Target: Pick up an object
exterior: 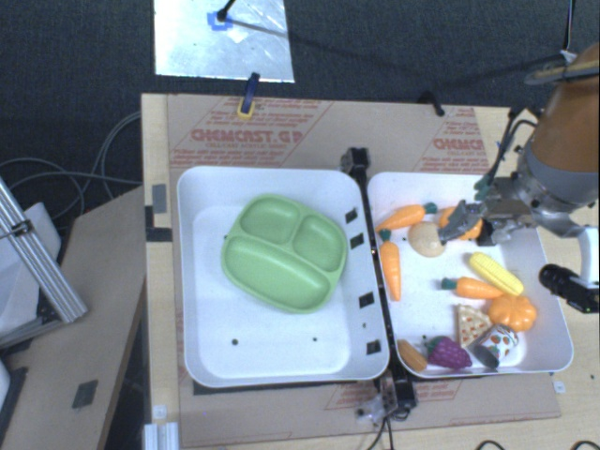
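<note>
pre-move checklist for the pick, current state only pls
1. Targets available: right bin holds toy food, including a corn cob, carrot and pumpkin. ok
2. Tool over the right bin, near its upper part. ok
3. Tool free of load: an orange piece sits at its tip, grip unclear. cannot tell
4. Items separated: lower corner is crowded, grapes against pizza slice. not ok
5. Left bin holds just the green divided plate. ok
</note>
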Controlling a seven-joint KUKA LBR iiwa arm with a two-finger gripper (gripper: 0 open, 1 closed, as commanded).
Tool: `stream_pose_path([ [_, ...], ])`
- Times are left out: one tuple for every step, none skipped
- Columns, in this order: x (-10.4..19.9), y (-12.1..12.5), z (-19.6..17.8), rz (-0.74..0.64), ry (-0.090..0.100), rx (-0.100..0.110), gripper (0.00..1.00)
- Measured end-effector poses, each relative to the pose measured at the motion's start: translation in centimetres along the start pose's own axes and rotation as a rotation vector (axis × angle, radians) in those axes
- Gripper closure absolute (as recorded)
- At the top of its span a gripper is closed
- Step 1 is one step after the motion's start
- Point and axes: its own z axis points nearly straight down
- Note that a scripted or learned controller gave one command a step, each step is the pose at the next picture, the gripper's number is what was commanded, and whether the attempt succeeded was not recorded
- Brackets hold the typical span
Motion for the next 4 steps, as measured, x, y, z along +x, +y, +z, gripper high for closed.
stream_pose_path([
  [0.0,0.2,-0.6,-0.002,-0.001,-0.012,0.0],
  [0.6,0.1,3.7,0.0,-0.001,-0.009,0.0],
  [1.0,0.9,8.3,0.0,0.0,-0.007,0.0],
  [0.2,0.4,13.0,0.001,0.0,-0.005,0.0],
])
